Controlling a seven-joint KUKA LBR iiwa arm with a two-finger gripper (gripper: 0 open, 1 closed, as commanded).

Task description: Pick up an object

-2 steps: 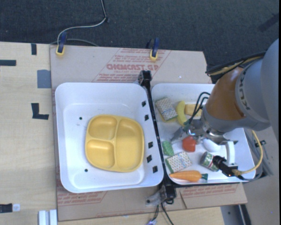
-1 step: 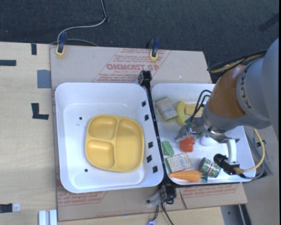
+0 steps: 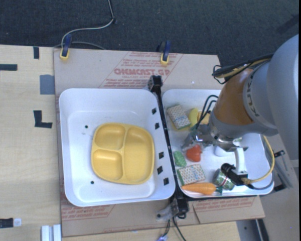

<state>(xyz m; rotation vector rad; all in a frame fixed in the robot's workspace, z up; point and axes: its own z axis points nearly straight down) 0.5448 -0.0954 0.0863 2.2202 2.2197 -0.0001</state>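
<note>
The right bin [image 3: 261,187] holds several small items. A red object [image 3: 193,153] lies near its middle, with a green piece [image 3: 179,158] just left of it. A patterned block [image 3: 178,116] and a yellow item [image 3: 194,115] sit at the back. Another patterned block [image 3: 191,174], an orange carrot [image 3: 201,188] and a green can [image 3: 224,179] lie along the front. My gripper [image 3: 196,138] hangs low over the bin, directly above the red object. Whether it touches the red object is hidden from this angle.
The left bin [image 3: 70,134] holds a yellow divided plate [image 3: 123,152]. A black divider with clips [image 3: 160,134] runs between the bins. The arm's orange band [image 3: 235,100] and grey body cover the right bin's back right part. A cable [image 3: 261,177] loops near the can.
</note>
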